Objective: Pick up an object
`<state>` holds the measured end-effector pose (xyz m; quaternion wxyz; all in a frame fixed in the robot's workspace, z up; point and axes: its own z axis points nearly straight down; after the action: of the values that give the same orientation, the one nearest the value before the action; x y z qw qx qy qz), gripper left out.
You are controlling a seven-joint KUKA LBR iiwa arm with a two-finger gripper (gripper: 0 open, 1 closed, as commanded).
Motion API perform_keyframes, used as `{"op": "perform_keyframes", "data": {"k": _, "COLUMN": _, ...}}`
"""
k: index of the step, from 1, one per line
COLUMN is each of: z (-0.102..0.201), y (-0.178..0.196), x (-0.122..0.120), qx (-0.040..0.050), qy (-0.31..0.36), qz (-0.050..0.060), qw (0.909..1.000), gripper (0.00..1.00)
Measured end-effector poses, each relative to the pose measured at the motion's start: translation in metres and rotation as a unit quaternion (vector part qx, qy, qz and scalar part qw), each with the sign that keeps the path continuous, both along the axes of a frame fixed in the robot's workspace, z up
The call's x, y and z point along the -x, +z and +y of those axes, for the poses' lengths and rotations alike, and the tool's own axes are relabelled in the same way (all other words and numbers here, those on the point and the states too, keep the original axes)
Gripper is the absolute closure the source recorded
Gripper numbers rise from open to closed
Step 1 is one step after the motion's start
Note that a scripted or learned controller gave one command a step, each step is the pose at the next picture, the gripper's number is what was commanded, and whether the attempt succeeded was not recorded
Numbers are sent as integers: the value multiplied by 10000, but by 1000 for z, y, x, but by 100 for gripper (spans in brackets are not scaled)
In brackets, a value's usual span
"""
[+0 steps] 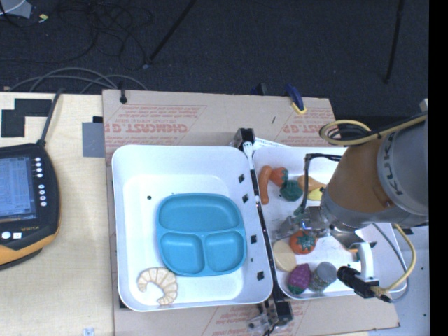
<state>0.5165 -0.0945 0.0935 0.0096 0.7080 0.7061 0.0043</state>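
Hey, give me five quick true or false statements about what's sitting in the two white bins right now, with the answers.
1. The blue three-compartment plastic tray lies in the left white bin. True.
2. The pale croissant-shaped toy rests inside that tray. False: it lies on the bin floor by the tray's near-left corner.
3. The red tomato-like toy is in the right white bin. True.
4. The purple grape-like toy is in the left bin. False: right bin.
5. The orange carrot-like toy is in the right bin. True.
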Motion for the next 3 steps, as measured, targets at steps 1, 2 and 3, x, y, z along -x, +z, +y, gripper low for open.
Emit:
{"op": "perform_keyframes", "data": {"k": 1, "z": -3, "y": 11, "x": -1, "qx": 8, "qy": -31, "qz": -1, "qw": 10000, "gripper": 100}}
{"op": "perform_keyframes", "data": {"k": 2, "z": 66, "y": 99, "x": -16, "qx": -54, "qy": 54, "qz": 70, "qw": 9999, "gripper": 100}}
{"op": "perform_keyframes", "data": {"k": 3, "z": 110, "y": 205, "x": -26, "qx": -49, "qy": 45, "qz": 56, "qw": 10000, "gripper": 100}}
